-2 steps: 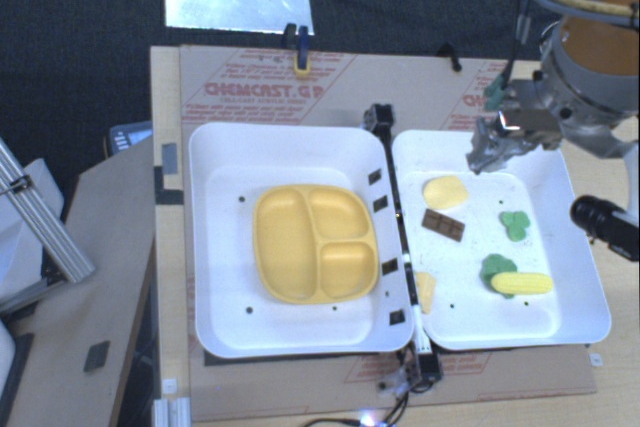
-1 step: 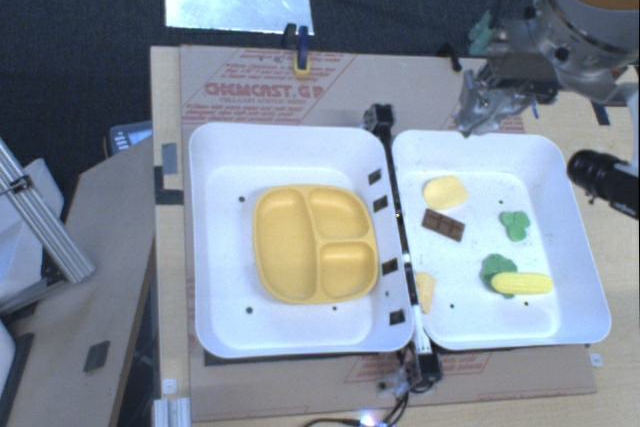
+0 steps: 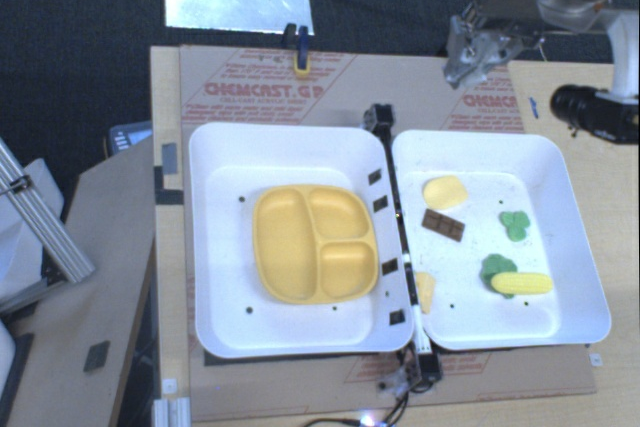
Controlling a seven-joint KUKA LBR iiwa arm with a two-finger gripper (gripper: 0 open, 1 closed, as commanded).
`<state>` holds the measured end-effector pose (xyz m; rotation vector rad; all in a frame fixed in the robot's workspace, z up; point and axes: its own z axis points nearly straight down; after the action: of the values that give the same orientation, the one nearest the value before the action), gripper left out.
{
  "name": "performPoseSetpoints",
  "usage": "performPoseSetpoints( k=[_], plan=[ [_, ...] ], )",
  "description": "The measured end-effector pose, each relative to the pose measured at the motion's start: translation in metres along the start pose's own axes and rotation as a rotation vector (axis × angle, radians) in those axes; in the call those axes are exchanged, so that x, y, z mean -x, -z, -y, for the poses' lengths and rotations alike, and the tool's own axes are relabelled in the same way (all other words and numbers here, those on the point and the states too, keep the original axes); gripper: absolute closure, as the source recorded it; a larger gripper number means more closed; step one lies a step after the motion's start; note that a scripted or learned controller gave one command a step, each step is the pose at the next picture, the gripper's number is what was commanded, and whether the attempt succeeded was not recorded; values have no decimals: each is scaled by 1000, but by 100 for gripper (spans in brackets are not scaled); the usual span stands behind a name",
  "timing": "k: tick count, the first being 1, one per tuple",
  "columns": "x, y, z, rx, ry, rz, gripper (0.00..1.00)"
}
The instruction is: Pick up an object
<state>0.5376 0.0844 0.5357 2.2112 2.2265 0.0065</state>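
Presently the gripper (image 3: 478,55) hangs above the table (image 3: 420,80), behind the right bin (image 3: 570,175); whether it is wide or narrow I cannot tell. That bin holds a yellow chip (image 3: 444,191), chocolate bar (image 3: 443,225), two broccoli pieces (image 3: 515,224) and a corn cob (image 3: 521,284). A yellow divided plate (image 3: 313,242) lies in the left bin (image 3: 215,215).

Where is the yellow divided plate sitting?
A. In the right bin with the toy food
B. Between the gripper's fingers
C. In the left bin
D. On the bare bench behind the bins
C: the yellow divided plate lies flat in the left bin, while the toy food pieces, such as the corn cob, lie in the right bin.
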Motion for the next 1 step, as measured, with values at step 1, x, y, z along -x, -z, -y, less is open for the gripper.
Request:
performPoseSetpoints(
  k=[1],
  plan=[
    [-71, 0, 53, -5, 6, -2, 100]
  ],
)
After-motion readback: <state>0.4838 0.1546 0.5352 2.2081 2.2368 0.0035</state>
